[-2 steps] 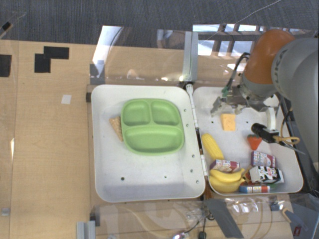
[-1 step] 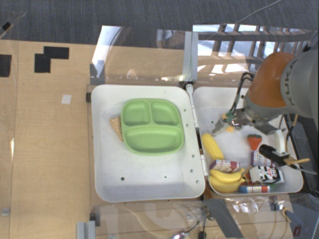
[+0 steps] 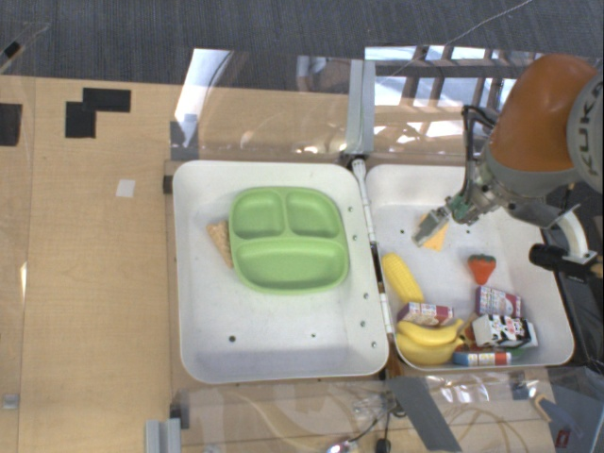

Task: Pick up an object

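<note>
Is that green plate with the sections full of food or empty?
Empty: all three compartments of the green plate show bare green. A tan food piece lies beside its left edge.

A small yellow wedge lies tilted in the right bin's upper middle, at the end effector's tip.

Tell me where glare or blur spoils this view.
Camera view: bright glare streaks the clear panels behind the two white bins; the round orange arm band looks soft; the green divided plate and yellow banana stay sharp under even light.
</note>
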You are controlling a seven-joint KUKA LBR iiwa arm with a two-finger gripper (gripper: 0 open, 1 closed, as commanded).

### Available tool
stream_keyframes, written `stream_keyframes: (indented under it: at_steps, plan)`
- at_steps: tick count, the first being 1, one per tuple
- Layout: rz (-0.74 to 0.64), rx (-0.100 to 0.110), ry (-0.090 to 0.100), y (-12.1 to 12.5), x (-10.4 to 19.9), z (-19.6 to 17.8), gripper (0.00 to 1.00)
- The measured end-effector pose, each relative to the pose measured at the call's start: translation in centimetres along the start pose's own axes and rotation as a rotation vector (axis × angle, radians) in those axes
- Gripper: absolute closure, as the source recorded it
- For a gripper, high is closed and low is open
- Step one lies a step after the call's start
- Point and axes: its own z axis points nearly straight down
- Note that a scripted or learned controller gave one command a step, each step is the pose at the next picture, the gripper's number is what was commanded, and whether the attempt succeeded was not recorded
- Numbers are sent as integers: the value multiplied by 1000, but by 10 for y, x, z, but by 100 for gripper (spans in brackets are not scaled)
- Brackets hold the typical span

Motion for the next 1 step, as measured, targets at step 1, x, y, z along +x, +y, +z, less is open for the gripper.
stream_keyframes:
  at_steps: [1]
  plan:
    - [236, -6, -4, -6, -42, 94, 0]
